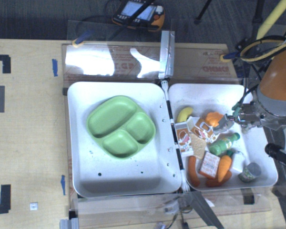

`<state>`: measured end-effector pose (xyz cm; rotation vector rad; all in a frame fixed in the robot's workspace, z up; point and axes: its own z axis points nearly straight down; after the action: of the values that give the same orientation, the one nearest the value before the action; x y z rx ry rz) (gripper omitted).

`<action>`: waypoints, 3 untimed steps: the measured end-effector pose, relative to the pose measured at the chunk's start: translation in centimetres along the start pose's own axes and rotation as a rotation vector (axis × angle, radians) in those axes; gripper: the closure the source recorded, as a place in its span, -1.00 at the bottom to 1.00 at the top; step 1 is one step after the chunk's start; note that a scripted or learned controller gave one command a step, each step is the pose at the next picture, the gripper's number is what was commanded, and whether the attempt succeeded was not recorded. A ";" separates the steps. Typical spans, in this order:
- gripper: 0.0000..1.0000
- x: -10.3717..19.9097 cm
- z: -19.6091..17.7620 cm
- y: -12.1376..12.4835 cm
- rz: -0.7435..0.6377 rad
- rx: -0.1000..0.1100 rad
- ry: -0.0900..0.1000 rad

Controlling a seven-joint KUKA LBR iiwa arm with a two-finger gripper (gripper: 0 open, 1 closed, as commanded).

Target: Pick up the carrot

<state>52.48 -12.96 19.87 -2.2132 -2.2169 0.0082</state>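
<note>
Approach step: the gripper is hovering beside the orange, its grip impossible to judge. The carrot is lying nearer the front rim, beyond the green bottle; the next move probably calls for reaching there.

The gripper looks like dull grey metal; just below it lies a glossy green plastic bottle; further below, the carrot shows smooth matt orange; far left, the divided plate is smooth light-green plastic.
</note>
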 end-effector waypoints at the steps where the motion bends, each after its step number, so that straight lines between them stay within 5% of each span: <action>1: -1.00 -4.3 8.3 6.7 -0.079 -0.013 -0.004; 2: -1.00 -7.1 11.1 9.7 -0.227 -0.015 -0.004; 3: 1.00 -7.2 9.7 9.9 -0.227 -0.024 -0.009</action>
<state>62.28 -20.14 10.04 -1.9616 -2.4710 -0.0096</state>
